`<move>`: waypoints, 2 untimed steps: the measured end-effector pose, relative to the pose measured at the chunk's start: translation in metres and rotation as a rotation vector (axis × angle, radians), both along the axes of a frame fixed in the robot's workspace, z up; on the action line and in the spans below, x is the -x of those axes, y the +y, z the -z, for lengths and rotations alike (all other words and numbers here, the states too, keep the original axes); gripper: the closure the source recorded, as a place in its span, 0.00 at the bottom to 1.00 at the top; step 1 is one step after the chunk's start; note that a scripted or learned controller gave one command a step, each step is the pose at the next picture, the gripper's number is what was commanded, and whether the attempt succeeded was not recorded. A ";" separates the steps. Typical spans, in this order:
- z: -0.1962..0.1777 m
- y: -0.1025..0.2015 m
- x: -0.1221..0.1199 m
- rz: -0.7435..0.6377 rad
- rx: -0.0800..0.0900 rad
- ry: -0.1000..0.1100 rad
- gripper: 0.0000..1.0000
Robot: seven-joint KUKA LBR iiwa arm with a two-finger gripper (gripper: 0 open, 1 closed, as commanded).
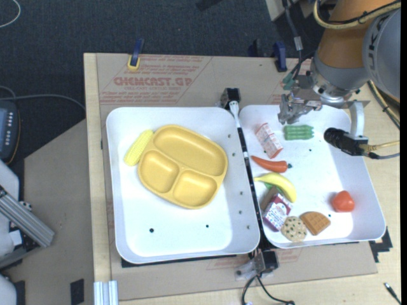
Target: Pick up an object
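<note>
Pincer [291,114] hovers just left of green object [298,132], slightly above it in view; finger state unclear; object's long axis runs left-right.

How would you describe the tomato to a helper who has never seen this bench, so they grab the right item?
Look in the right bin, toward its right edge in the near half. The tomato sits there alone, right of the banana and above the cracker. It is the only round red thing; the chili is long and thin.
</note>
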State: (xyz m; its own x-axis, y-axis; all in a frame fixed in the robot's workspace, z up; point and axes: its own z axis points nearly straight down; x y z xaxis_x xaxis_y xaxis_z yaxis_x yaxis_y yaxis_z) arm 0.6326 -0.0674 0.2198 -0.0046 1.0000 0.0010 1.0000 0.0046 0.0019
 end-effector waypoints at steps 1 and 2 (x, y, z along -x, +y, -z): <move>0.000 -0.002 0.007 0.005 0.001 0.004 1.00; -0.012 -0.015 -0.002 0.005 0.002 -0.002 1.00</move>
